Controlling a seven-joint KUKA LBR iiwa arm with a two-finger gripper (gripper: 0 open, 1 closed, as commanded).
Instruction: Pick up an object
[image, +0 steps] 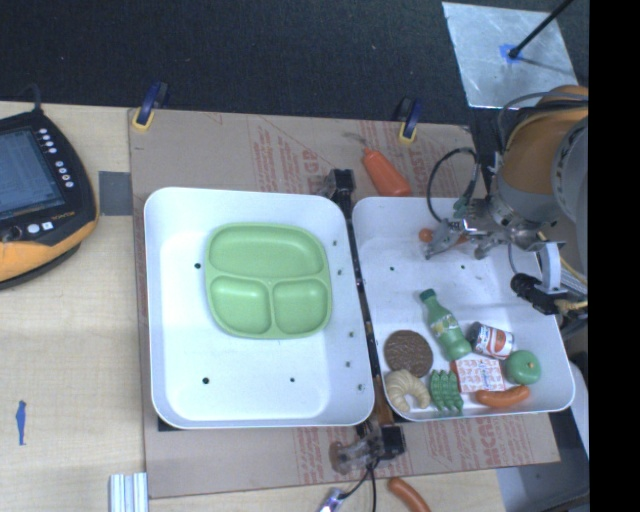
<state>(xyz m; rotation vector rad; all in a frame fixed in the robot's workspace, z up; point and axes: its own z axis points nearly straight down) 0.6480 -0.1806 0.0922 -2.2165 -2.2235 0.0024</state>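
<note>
The fingers (452, 240), thin metal prongs, stand spread with nothing between them above the smooth white right bin (400, 275).

Two bins sit side by side on the bench, their inner rims touching. In the left bin (170, 300) a divided plate (268, 278) lies toward the far half. The right bin (390, 240) has its things crowded into the near corner: a bottle (444, 324) lying tilted, a can (493, 340) just right of it, an apple (523, 367) right again. A round cookie (408, 352) sits left of the bottle, a croissant (408, 389) nearer than that. A sausage (503, 397) lies along the near rim. The gripper (460, 238) hangs over the bin's far end, perhaps touching its floor. A handheld pendant (35, 200) rests far left, on the bench.
</note>
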